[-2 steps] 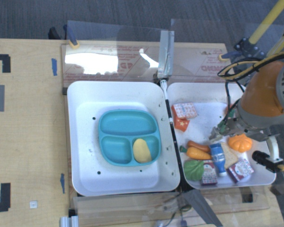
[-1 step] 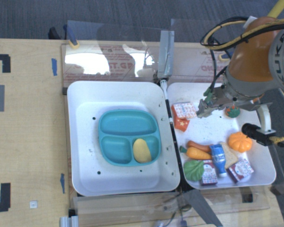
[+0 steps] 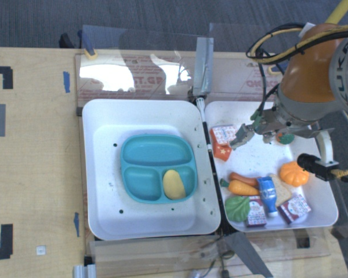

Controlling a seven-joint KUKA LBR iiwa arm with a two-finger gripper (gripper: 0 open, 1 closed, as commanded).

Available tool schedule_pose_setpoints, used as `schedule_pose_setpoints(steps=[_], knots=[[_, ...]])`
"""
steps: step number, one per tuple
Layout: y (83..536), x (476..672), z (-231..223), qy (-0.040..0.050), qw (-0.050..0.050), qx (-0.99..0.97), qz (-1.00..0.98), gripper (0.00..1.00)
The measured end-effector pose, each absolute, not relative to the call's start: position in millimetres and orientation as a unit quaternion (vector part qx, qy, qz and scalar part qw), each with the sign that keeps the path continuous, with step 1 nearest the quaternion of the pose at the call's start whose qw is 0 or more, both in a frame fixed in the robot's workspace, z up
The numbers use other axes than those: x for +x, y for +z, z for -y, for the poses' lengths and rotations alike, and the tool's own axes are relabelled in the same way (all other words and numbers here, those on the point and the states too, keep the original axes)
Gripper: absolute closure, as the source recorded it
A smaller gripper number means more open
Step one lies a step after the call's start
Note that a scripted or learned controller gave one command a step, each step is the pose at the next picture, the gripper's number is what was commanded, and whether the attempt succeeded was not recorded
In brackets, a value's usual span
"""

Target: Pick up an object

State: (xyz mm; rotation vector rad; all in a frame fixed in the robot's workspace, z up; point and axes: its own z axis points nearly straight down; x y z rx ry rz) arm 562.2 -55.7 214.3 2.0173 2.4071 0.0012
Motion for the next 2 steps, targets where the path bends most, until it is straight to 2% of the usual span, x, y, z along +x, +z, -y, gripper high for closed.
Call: schedule_pose_setpoints(steps=[1,2], knots=[[114.6,613.8,101.5,-0.0023,-0.002,0.669,-0.743,0.00],[130.3,617.7,100.6,0.0017,0.004,0.668,-0.744,1.00]])
